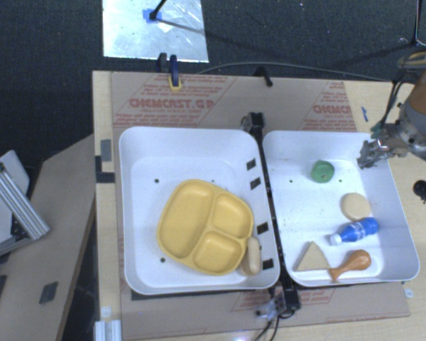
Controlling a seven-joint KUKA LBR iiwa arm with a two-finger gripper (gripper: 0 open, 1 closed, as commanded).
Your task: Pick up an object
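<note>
The left white bin held a yellow three-compartment plastic tray, with a small beige bread-like roll touching its right edge. The right white bin held a tan wedge, a small green round object, a brown drumstick-shaped toy, a blue-and-white bottle and a pale round disc. The hand hovered at this bin's far right rim, grasping nothing; whether released or clenched could not be told. The green object lay nearest; probably light and rigid, it suited a grip across its sides.
</note>
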